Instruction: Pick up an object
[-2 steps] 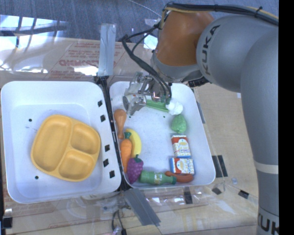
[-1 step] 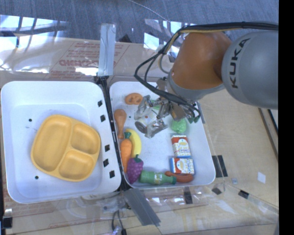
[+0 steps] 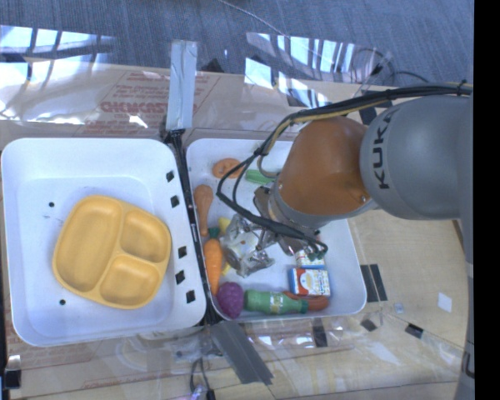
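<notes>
Several toy foods heaped in right bin (image 3: 350, 261): carrot (image 3: 213, 261), purple piece (image 3: 229, 298), small carton (image 3: 309, 281). Probably light, hard, slick plastic; best pinched across carrot's thick middle. Gripper (image 3: 248, 250) low among them; grip state cannot tell.

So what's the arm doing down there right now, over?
Gripper low in right bin, among the toys. Nothing seen held. Carrot and juice box close beside it. Yellow tray alone in left bin.
</notes>
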`<state>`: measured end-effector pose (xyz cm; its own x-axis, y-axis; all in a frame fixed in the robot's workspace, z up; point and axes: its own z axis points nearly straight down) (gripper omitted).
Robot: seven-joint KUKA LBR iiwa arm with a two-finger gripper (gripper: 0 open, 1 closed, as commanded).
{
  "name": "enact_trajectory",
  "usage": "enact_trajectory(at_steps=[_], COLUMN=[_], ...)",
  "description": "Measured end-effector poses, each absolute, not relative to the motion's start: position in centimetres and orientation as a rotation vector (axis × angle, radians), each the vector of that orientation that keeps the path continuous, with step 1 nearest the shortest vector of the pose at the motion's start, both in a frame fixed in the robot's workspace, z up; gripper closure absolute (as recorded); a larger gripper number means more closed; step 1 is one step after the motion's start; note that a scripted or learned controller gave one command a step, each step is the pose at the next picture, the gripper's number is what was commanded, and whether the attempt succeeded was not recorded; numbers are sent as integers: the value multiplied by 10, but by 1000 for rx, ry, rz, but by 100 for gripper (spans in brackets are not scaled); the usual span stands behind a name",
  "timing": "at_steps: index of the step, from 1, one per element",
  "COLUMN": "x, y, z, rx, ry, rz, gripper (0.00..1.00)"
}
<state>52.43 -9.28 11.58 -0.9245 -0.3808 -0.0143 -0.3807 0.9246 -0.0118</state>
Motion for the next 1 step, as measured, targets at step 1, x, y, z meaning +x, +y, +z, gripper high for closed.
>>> enact_trajectory(at_steps=[1], x=[522], y=[-97], z=[115], rx=[-601], ry=[3076], rz=[-18], gripper=[0])
